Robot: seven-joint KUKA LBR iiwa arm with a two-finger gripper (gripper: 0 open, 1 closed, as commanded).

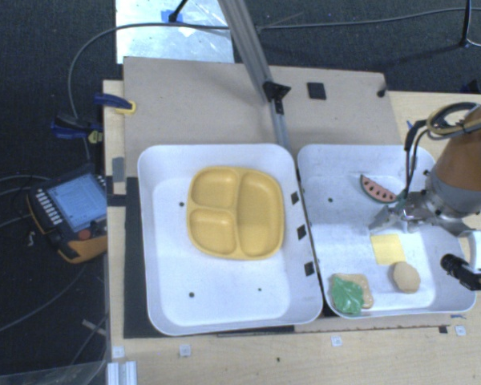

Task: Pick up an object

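A bench (337,111) with a brown board top is carrying two shallow white bins lying side by side and touching: the left bin (164,295) and the right bin (337,175). A small black square (317,91) is lying near the back edge.

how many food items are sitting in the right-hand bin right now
4. A watermelon slice near the back, a yellow cheese square in the middle, a tan roll in front of it, and a sandwich with lettuce at the front left. The arm could be hiding more.
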